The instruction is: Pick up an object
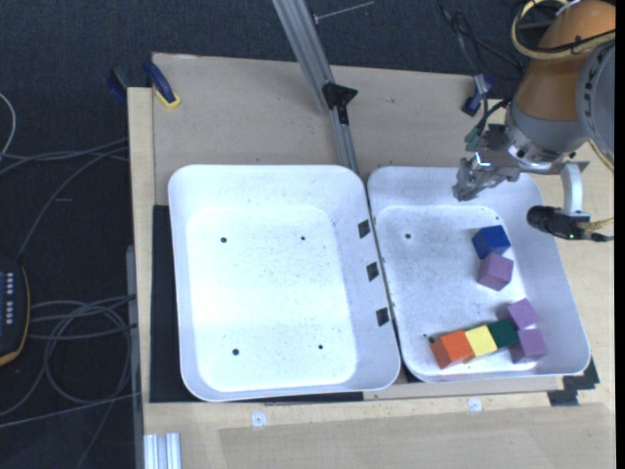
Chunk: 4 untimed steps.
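gripper (476, 179) over right bin's (430, 364) far edge, grip state unclear, blue cube (490, 239) nearby

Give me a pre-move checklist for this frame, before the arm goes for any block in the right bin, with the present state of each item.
1. Gripper free of any load: ok, nothing shows between or under it.
2. Gripper over the right bin: ok, it hangs over the far edge.
3. Gripper above a target: not ok, the blue block lies nearer the camera than the gripper.
4. Blue block free to grasp: ok on most sides, though the purple block sits close beside it.
5. Row of orange block, yellow block and green block: not ok for a clean grasp, they touch.
6. Finger opening: cannot tell.
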{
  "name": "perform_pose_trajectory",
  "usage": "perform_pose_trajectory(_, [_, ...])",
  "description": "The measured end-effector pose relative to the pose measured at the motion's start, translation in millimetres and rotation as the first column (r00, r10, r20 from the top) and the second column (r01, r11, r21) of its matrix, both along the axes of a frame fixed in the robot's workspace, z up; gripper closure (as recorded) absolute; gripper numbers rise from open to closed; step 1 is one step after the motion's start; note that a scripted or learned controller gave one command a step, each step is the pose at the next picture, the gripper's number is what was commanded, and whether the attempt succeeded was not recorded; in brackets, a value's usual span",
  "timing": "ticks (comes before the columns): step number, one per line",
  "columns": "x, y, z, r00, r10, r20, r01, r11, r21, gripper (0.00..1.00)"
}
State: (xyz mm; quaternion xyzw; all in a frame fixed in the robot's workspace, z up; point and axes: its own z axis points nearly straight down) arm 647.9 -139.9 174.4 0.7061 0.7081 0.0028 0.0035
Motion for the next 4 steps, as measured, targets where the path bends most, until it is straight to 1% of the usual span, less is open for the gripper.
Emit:
perform_pose_trajectory(1, [2,0,40,1.0,-0.001,-0.002,0.001,1.0,0.0,1.0])
perform_pose_trajectory(2, [-6,45,52,1.0,0.003,-0.009,-0.003,1.0,0.003,1.0])
perform_pose_trajectory(3, [-21,96,65,1.0,0.003,-0.009,-0.003,1.0,0.005,1.0])
perform_pose_trajectory(4, [-37,140,66,1.0,0.003,-0.011,-0.003,1.0,0.004,1.0])
